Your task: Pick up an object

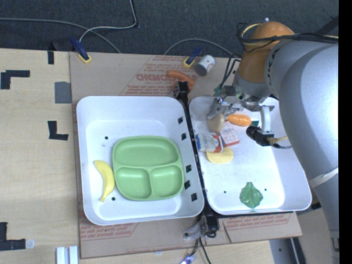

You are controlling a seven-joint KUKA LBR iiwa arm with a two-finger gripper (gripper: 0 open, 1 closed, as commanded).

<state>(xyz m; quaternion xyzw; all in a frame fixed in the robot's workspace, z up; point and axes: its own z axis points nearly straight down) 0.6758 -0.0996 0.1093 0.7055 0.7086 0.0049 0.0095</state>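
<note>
Two white bins sit side by side; the gripper (224, 104) hangs low in the right bin (286, 194), over a beige object (215, 122) beside an orange carrot (238, 119) (whether it grips anything cannot be told).

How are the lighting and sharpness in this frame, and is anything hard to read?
Camera view: even, soft light, with faint shadows inside the left bin; green tray, banana and leaf read clearly; the clutter under the gripper in the right bin is small and soft; the near arm looks blurred.
</note>
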